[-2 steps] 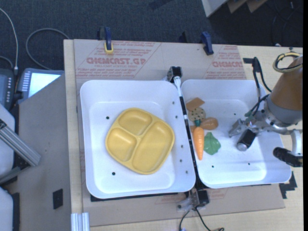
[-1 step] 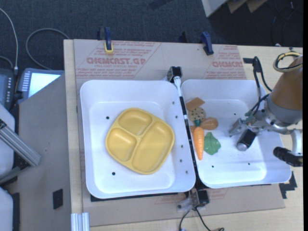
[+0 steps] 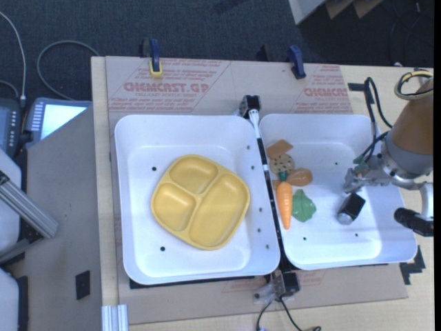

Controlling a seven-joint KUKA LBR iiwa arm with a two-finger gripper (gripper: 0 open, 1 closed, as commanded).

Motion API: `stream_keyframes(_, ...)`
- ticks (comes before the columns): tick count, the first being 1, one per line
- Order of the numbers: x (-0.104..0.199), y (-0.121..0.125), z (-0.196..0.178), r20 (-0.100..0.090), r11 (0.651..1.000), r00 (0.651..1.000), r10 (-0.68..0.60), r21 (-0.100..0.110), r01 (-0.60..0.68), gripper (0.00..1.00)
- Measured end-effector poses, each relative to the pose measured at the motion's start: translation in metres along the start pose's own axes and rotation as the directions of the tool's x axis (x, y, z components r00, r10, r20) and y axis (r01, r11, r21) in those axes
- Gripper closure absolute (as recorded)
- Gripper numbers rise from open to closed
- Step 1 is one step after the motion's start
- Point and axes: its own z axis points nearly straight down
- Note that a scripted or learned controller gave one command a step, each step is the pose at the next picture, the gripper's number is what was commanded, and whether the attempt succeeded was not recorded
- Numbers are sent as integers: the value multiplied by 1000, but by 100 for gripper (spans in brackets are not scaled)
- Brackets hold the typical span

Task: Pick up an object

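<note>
camera view | gripper (image 3: 360, 182) low in right bin (image 3: 324, 254), right side; can't tell its grip state | black cylinder (image 3: 351, 208) just below-left of it, long axis diagonal | carrot (image 3: 284, 203) and other toy food further left

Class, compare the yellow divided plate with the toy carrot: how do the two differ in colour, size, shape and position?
The yellow divided plate is pale yellow; the toy carrot is orange. The plate is far larger, broad and rounded with three compartments, while the carrot is a slim, tapering piece. The plate lies alone in the left bin; the carrot lies in the right bin, close to that bin's left wall, beside a green toy. Both rest flat on a white bin floor.
</note>
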Motion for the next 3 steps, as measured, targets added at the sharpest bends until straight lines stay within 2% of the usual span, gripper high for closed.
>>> stream_keyframes(1,7,2,-45,2,1000,1000,-1,-4,1,100)
stream_keyframes(2,1,8,-107,4,1000,1000,-1,-8,1,100)
stream_keyframes(3,0,9,-146,3,1000,1000,-1,-5,1,100)
